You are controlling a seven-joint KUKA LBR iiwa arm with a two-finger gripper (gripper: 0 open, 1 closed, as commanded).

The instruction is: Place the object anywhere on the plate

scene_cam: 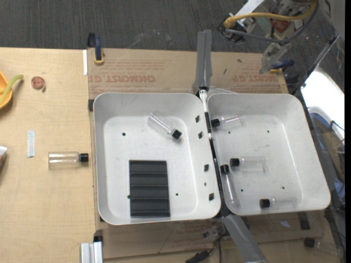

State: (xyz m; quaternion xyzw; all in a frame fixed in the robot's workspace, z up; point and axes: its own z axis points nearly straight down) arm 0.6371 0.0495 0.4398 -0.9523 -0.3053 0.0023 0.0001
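The two white bins stand side by side on the table (49,201), which is covered with brown cardboard under them. In the left bin (100,147) a black ribbed plate (148,189) lies flat on the floor, near the front wall. A clear vial (162,125) with a black cap also lies on its side in this bin, behind the plate and apart from it; its cap points toward the right bin. The vial rests on the bare white floor and does not touch the plate. In the right bin (307,147) several other clear vials with black caps lie on their sides: one near the back left corner (226,121), one near the middle (248,164), one along the left wall (227,186) and one near the front wall (277,203). The arm (285,4) is at the top right of the view, behind the right bin and above the far edge of the table, with yellow and grey cables around its wrist. The jaws are hard to make out among these parts, so I cannot tell if they are released or clenched, and I see no vial there. On the bare wood left of the bins lie one more clear vial (67,158), a small white strip (30,144) and a small pink disc (37,83).
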